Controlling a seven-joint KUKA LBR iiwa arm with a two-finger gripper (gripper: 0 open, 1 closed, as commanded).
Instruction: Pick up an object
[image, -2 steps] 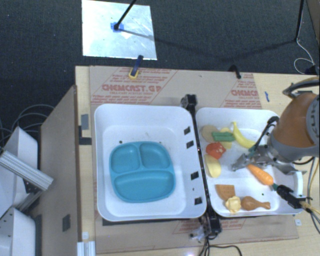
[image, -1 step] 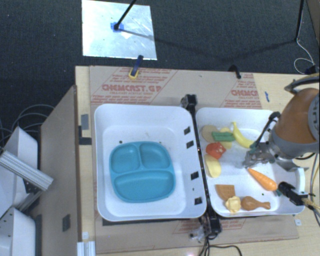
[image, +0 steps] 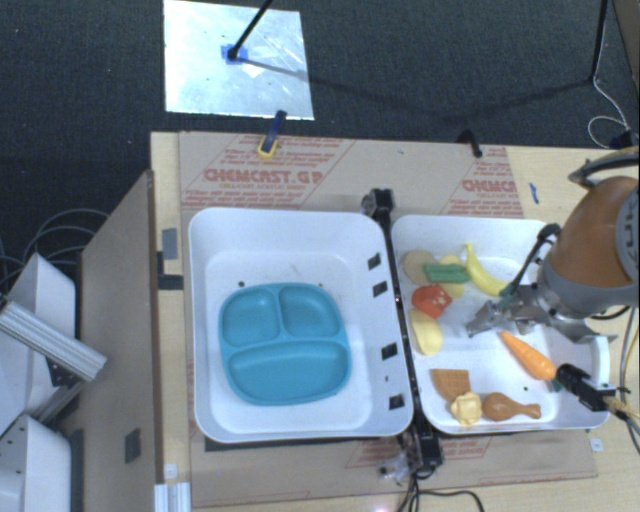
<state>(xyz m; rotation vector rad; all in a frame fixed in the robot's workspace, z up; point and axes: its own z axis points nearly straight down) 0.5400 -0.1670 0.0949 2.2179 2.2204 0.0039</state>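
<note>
The right bin (image: 560, 425) holds several toy foods: a yellow banana (image: 481, 272), a green piece (image: 445, 271), a red tomato (image: 431, 298), a pale yellow fruit (image: 426, 333), an orange carrot (image: 527, 356), a tan cracker (image: 450, 381), a small yellow lump (image: 466, 407) and a brown drumstick (image: 510, 406). My gripper (image: 488, 318) hangs low over the middle of this bin. It sits just left of the carrot's top end, right of the tomato and below the banana. I see nothing held in it.
The left bin (image: 210, 250) carries a blue divided plate (image: 285, 342). A black divider (image: 395, 310) with clips runs between the bins. The arm's orange band (image: 600, 235) looms over the right bin's far right side. Cables lie at the bench's right edge.
</note>
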